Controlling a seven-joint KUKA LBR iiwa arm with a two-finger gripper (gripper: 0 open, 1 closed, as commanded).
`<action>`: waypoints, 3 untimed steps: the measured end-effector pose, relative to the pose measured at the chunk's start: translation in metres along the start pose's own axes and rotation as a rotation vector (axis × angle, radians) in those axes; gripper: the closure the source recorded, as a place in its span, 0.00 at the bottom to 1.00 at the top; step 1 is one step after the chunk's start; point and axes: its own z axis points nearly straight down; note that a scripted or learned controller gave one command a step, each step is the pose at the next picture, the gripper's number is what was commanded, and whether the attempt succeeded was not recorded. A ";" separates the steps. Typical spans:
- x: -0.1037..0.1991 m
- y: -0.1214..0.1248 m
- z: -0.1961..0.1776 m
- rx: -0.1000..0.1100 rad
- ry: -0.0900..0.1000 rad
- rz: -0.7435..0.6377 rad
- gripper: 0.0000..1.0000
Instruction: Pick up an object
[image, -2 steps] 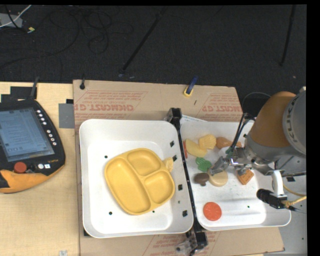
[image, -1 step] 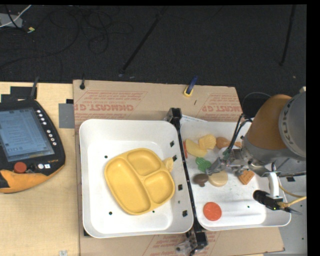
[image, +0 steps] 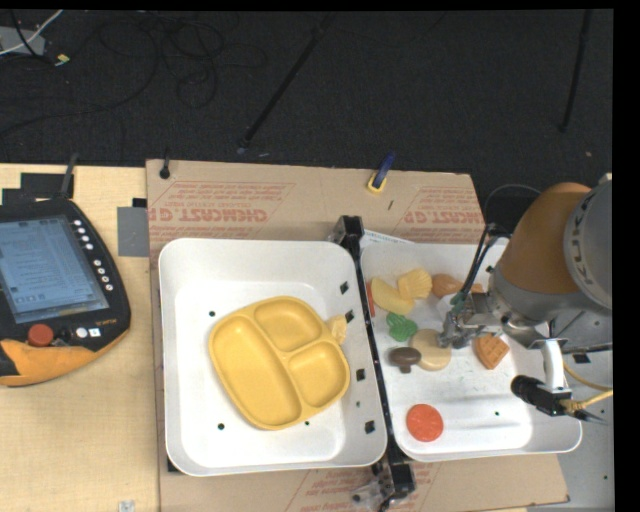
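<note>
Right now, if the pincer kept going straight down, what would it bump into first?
Probably the pale round piece just under the pincer, with the brown mushroom-shaped piece beside it. Depth is hard to judge from this slanted view.

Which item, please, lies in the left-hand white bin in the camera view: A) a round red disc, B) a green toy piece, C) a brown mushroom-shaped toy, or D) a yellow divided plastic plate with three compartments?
D: the yellow divided plastic plate lies alone in the left white bin, while the red disc, green piece and brown mushroom toy lie in the right white bin.
</note>
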 end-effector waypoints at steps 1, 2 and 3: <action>0.010 0.002 -0.051 0.006 -0.001 -0.008 1.00; 0.008 0.005 -0.093 0.004 -0.002 -0.008 1.00; 0.007 0.006 -0.127 0.005 -0.002 -0.008 1.00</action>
